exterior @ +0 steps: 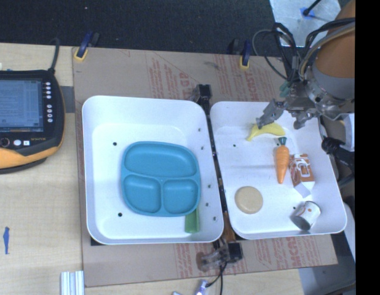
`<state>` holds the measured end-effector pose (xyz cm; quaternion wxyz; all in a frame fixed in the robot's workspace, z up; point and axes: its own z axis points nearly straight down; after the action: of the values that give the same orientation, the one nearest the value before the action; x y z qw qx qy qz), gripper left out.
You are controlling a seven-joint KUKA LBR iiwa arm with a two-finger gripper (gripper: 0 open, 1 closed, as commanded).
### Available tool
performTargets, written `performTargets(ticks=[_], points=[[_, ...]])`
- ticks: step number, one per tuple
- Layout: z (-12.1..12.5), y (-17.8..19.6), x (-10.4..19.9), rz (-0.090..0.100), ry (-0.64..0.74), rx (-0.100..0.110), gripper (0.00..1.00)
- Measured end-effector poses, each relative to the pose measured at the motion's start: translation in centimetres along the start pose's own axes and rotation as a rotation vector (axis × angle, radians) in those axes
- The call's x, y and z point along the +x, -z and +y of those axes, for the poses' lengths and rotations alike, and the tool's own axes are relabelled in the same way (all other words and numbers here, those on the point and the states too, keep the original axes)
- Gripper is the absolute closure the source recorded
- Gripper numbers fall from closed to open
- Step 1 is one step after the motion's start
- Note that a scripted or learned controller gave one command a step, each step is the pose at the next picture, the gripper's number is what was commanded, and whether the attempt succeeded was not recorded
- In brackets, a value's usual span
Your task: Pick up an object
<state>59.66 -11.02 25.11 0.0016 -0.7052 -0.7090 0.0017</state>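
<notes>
Two shallow white plastic bins with rounded corners are seen side by side on a sheet of brown cardboard, which is clamped to a pale wooden bench. The left bin holds a matt blue tray, rounded in outline and divided into one long compartment on the far side and two smaller ones on the near side. A small green block is seen at the tray's near right corner, against the bin's wall.

The right bin holds the loose objects. A curved yellow banana lies at the far side; a tapered orange carrot with a green top is laid lengthwise just near of it. A flat brown and white packet lies just right of the carrot. A tan disc, smooth and round, rests toward the near side, and a small white and grey cylinder lies tipped at the near right corner.

The gripper, of grey metal, is held over the far edge of the right bin, just above the banana. Its fingers are spread apart, and nothing is seen between them. Black cables are looped behind the wrist.

A handheld control pendant with a lit screen and orange casing is placed on the bench, well left of the bins.
</notes>
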Motion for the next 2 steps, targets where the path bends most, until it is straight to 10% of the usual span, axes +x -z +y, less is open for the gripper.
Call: performTargets(ticks=[2], points=[[-2.9, -13.1, -10.4, -0.005, 0.0, -0.006, 0.0]])
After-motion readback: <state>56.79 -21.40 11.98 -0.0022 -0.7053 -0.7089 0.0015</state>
